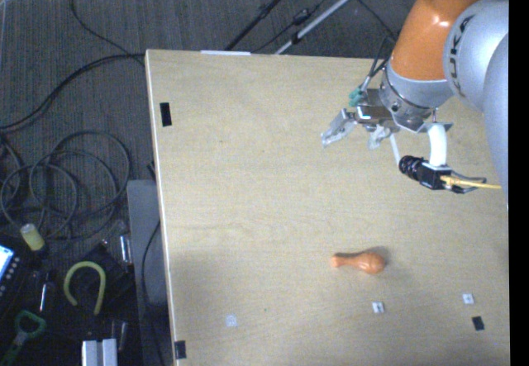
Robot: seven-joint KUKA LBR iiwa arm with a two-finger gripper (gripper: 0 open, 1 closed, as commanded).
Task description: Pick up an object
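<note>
A small orange pear-shaped object (361, 262) lies on its side on the tan bench top (248, 191), its narrow end pointing left. My gripper (352, 138) hangs well above and behind it, toward the upper right of the bench. Its fingers (334, 133) are spread open with nothing between them. The grey arm with its orange band (430, 34) comes in from the right.
A black connector with a yellow cable (430, 174) hangs below the wrist. Small black and white markers (378, 307) dot the bench near the front right. Cables, a tripod's legs and tools lie on the dark floor to the left and behind.
</note>
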